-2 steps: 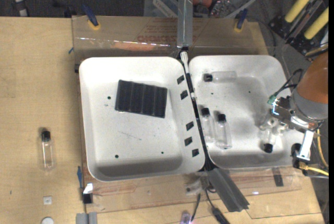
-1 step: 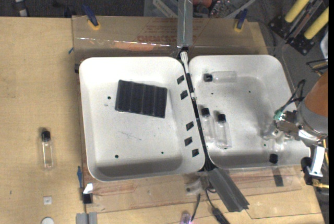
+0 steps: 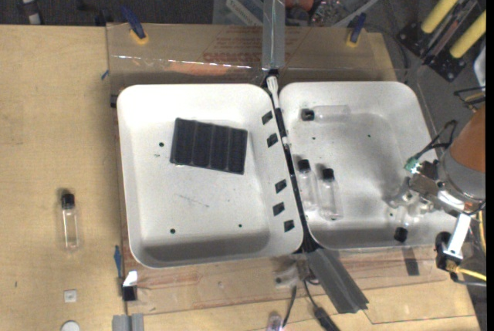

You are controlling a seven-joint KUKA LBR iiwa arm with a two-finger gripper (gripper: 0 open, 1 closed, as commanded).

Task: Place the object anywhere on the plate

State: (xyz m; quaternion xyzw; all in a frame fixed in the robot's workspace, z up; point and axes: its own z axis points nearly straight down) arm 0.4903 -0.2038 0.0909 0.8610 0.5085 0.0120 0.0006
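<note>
Clear glass vials (image 3: 318, 189) lie centre-right; the black ribbed plate (image 3: 209, 145) is centre-left. I cannot tell the grey gripper's (image 3: 413, 202) state; I'd descend squarely over one vial.

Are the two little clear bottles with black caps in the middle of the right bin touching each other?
Cannot tell. In the camera view the left vial and the right vial lie side by side in the right bin, but their clear glass blurs any contact or gap.
</note>
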